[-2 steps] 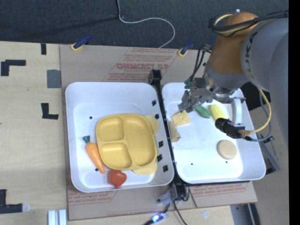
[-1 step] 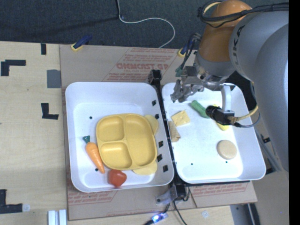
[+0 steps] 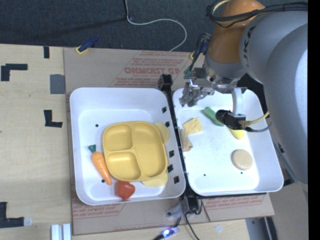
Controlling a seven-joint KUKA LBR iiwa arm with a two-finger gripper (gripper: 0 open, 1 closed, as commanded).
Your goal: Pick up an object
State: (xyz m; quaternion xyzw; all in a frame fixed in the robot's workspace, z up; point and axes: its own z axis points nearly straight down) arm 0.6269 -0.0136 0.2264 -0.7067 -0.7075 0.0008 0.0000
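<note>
My gripper (image 3: 192, 98) hangs over the back left part of the right bin (image 3: 260, 181), just above a pale yellow cheese-like wedge (image 3: 193, 126). Nothing shows between its fingers. A green-and-yellow piece (image 3: 216, 116) lies to its right, partly under a black cable fitting. A round tan cookie (image 3: 242, 159) rests toward the bin's right side. In the left bin (image 3: 82, 101) sit a yellow divided plate (image 3: 135, 150), an orange carrot (image 3: 101, 167) and a red tomato-like piece (image 3: 125, 189).
A black clip (image 3: 165, 81) stands on the divider between the bins at the back. A white cable (image 3: 155, 21) loops over the dark cloth behind. The arm's grey body fills the right side.
</note>
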